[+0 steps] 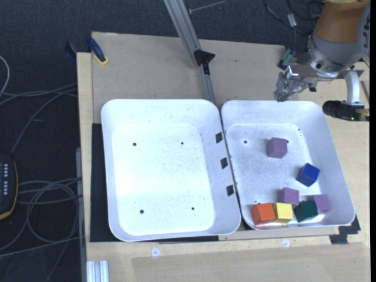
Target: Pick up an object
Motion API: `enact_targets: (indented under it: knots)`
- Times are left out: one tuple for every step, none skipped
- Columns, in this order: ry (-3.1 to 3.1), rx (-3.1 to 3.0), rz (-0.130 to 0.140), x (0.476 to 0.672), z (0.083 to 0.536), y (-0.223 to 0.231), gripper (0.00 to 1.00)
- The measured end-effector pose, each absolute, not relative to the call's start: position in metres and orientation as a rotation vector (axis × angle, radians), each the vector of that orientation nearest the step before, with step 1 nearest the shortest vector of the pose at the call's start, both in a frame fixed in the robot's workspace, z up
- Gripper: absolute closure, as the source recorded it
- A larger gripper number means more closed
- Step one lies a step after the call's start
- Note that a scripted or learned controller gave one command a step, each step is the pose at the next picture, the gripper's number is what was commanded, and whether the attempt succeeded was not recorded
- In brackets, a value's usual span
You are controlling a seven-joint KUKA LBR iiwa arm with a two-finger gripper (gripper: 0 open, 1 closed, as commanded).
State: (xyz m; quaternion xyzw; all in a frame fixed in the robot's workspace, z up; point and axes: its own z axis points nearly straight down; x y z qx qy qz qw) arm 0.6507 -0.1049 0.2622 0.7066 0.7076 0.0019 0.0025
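No object has yet been picked up, as far as can be judged. The tool (pixel 286 90) is seen above the far rim of the right bin (pixel 332 135), at the end of the grey and orange arm (pixel 339 25) that reaches in from the right. It hangs over the edge of the bin rather than over any of the cubes. Nothing is seen between its fingers, and whether they are apart or together cannot be told, since they are small and dark against the surface (pixel 147 63).

All the candidate things lie in the right bin. A purple cube (pixel 277 147) sits alone near the middle of the bin and is the one nearest to the tool. A blue cube (pixel 308 174) rests apart from it, toward the right wall. Along the near edge a cluster is gathered: an orange cube (pixel 264 212), a yellow cube (pixel 284 211), a dark green cube (pixel 305 210), with a second purple cube (pixel 288 195) just behind the yellow one and a smaller purple cube (pixel 321 202) just beside the green one. The cubes of this cluster touch or nearly touch one another.

The left bin (pixel 108 157) holds no cubes.

The whole of the task is therefore judged to remain: a target is to be chosen, the tool is to be brought over it and lowered, a grasp is to be closed, and the cube lifted clear. The lone purple cube would probably be the easiest to take, having free space on every side.
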Motion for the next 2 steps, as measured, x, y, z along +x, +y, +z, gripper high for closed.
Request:
enact_targets:
  knots:
    - [2.231, 2.216, 0.001, 0.649, 0.255, -0.042, 1.0]
    - [2.23, 2.214, 0.005, 0.648, 0.262, 0.013, 1.0]
